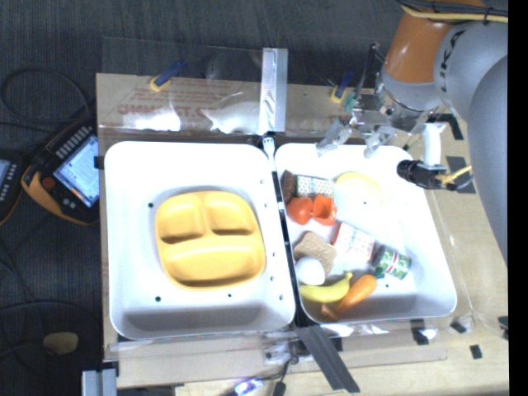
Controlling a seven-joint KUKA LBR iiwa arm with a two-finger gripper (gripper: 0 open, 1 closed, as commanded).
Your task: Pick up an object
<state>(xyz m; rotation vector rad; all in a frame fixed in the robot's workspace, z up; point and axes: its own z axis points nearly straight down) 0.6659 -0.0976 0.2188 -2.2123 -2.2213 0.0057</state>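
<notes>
Fingers spread apart, my gripper [356, 139] hangs over the right bin's [437, 254] far rim, holding nothing. Nearest in the pile lies a pale yellow lemon-like piece [356, 186] — probably light hollow plastic, smooth and slippery — so I would pinch across its narrow middle.

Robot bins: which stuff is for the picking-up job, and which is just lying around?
For the job:
gripper, above the right bin's far edge
banana
carrot
tomato
egg
green can

Just lying around:
yellow tray in the left bin
handheld controller beside the bench
blue clamp
</notes>
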